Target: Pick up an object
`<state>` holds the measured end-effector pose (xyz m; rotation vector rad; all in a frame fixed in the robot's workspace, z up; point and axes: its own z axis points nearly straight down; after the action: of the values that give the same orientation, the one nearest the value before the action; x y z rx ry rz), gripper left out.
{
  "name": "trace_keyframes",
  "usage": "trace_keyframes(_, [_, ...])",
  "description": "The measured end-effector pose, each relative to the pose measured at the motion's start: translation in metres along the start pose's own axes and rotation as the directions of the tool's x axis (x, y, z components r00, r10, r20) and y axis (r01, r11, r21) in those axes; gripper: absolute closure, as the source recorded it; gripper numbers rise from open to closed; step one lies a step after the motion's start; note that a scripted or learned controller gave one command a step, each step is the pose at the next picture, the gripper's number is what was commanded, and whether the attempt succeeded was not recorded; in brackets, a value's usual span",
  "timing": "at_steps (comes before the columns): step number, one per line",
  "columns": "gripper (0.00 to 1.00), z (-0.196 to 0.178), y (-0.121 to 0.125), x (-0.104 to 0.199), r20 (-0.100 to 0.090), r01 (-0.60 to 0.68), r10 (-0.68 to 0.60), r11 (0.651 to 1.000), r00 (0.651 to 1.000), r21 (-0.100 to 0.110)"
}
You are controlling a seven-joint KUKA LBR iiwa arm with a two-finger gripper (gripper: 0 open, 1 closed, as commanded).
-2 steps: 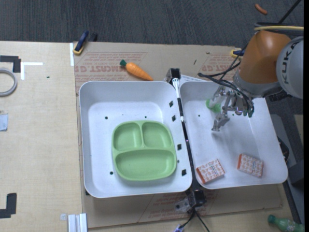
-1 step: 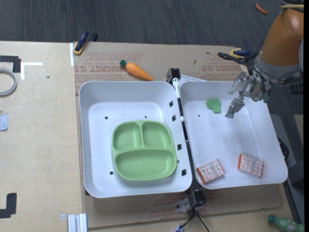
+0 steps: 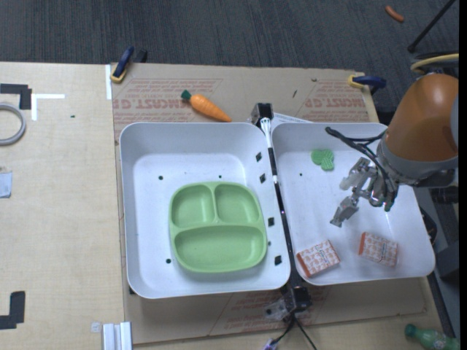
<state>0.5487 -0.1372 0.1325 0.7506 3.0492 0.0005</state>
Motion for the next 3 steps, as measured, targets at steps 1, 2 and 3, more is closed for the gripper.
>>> trace_keyframes(1, [0.00, 0.040, -0.034, -0.060, 0.003, -0.016, 0.016, 1.000, 1.000, 0.000])
trace_keyframes(2, [0.00, 0.039, -0.011, -0.120, 0.005, 0.201, -0.201, 0.980, 0.980, 0.000])
trace_keyframes(3, [0.00, -0.076, -0.007, -0.109, 0.004, -0.071, 0.071, 0.997, 0.997, 0.000])
